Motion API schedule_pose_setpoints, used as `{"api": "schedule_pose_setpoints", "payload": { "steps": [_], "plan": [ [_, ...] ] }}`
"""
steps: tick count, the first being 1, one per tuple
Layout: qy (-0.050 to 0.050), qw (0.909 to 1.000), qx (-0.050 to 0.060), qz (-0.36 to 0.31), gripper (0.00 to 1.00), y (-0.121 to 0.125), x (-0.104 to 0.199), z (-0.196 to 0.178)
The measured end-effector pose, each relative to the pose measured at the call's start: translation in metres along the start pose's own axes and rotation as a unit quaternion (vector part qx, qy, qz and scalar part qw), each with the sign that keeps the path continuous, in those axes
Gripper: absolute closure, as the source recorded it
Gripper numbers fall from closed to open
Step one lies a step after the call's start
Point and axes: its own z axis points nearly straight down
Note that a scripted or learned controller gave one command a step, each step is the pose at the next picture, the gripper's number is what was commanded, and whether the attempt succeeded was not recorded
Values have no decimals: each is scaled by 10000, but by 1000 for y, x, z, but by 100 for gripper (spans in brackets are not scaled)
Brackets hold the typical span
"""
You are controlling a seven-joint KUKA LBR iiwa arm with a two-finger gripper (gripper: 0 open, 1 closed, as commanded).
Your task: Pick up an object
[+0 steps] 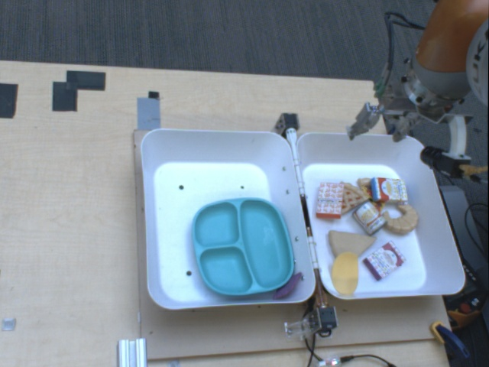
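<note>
The two-finger gripper (380, 122) hangs spread and empty above the back rim of the right white bin (443, 228). Small packets, including a red-and-white checked carton (329, 200), lie touching mid-bin; crowding risks a glancing, failed pinch.

Your widest open floor is in the left bin (164, 205): its upper half and left strip are bare, while the teal divided plate (243, 245) fills the lower middle, with a small purple object (289, 287) tucked against the plate's lower right edge near the bin wall. In the right bin (435, 205) the upper band of floor is free, and so are the far right and lower right corner. The middle is crowded: a red-and-white carton (330, 199), a small can (369, 217), a bagel-like ring (402, 219), a red packet (383, 261) and a yellow piece (345, 272) lie close together, leaving only narrow gaps. The ridge between the bins (299, 197) bars a low sideways pass.
</note>
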Motion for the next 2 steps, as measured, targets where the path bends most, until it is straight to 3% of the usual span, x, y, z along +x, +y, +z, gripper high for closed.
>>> {"api": "schedule_pose_setpoints", "payload": {
  "steps": [1, 2],
  "plan": [
    [-33, 10000, -88, -2, 0, -29, -32, 145],
    [-49, 10000, -81, 21, 0, -99, -51, 161]
  ]
}}
